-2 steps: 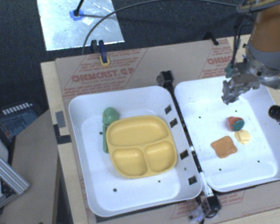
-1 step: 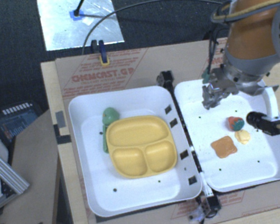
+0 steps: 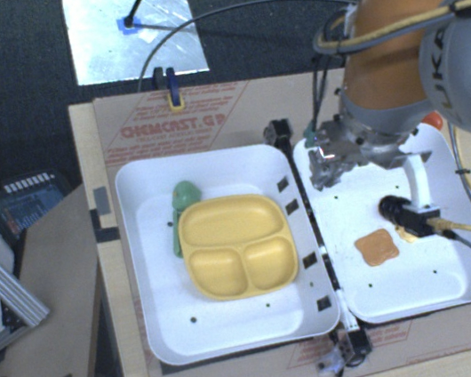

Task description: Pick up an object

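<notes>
Below the hand point(image 3: 333, 166), brown pad point(image 3: 377, 247).

One fixed camera looks down (slantwise) on both bins point(image 3: 213, 164).

- We see two white bins point(image 3: 155, 269) of smooth, slightly glossy plastic
- The yellow tray point(image 3: 235, 246) looks like matt moulded plastic
- The brown board point(image 3: 205, 116) under them looks like printed cardboard
- A crinkled foil sheet point(image 3: 131, 30) shines like metal
- The arm's orange band point(image 3: 393, 33) is glossy, its grey shell point(image 3: 467, 70) smooth
</notes>
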